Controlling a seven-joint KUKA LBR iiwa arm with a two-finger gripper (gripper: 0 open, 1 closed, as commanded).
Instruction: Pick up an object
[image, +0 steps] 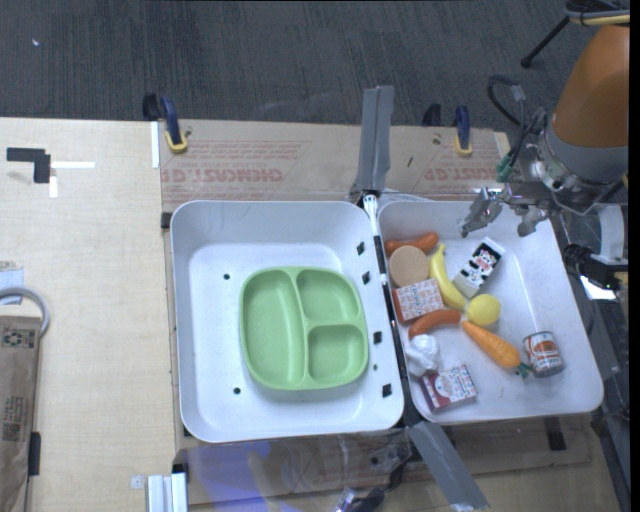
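Gripper (508, 208) hovers above right bin (570, 390), seemingly empty.

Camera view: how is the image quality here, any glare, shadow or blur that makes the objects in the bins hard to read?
Camera view: lighting is even and soft, with faint shadows inside the left bin around the green tray; a bluish glare patch lies below that bin on the bench; the toys in the right bin are small and slightly soft, so labels are unreadable; the gripper looks a little blurred.
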